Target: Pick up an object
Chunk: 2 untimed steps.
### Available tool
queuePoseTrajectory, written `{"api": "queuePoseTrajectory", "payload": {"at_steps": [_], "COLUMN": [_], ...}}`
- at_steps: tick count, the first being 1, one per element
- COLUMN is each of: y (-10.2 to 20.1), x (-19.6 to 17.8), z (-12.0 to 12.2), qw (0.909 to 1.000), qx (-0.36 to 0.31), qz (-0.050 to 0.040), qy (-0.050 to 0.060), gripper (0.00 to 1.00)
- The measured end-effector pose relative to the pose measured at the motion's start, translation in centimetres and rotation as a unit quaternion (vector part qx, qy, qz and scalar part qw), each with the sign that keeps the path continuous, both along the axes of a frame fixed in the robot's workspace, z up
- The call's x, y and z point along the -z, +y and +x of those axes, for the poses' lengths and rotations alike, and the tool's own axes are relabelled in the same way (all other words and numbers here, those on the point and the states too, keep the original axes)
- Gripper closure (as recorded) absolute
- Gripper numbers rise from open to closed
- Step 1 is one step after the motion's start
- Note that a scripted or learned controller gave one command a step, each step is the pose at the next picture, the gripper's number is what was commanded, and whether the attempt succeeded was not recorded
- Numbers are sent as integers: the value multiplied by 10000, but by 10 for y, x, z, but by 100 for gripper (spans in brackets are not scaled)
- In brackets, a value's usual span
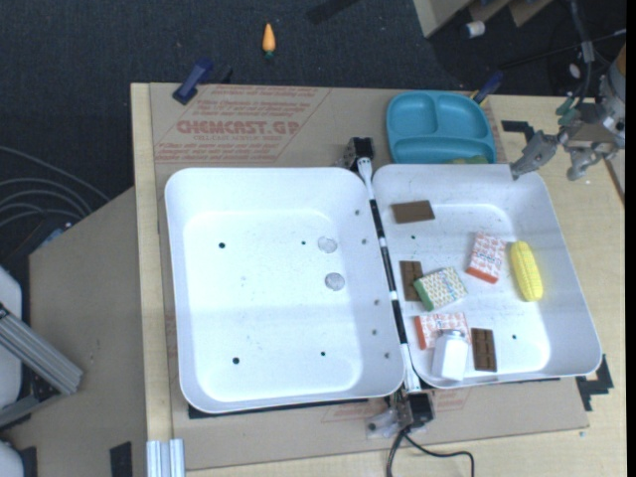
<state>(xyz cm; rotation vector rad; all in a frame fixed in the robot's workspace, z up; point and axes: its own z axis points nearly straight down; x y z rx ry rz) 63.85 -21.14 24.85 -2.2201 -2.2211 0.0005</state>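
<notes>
My gripper (552,163) hangs over the far right corner of the right bin (556,217), its two fingers spread open with nothing between them. Below it in that bin lie a yellow corn cob (525,269), a red-and-white box (487,257), a green box (440,288), a brown bar (412,212), a small brown block (410,274), a red-and-white packet (440,326), a white bottle (452,356) and another brown bar (483,349). The corn cob is the nearest to the gripper, well apart from it.
The left bin (199,266) holds two small round discs (327,244). A blue divided tray (440,127) sits behind the right bin, close to the gripper. A blue clamp (194,80) is at the bench's far left corner. An orange carrot toy (268,38) lies on the floor.
</notes>
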Motion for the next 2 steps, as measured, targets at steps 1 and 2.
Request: {"api": "queuePoseTrajectory", "payload": {"at_steps": [1, 2], "y": [14, 29], "x": [164, 164], "z": [-11, -78], "qw": [10000, 10000], "qx": [-6, 6], "qz": [-2, 3], "qy": [-3, 6], "gripper": [0, 0]}}
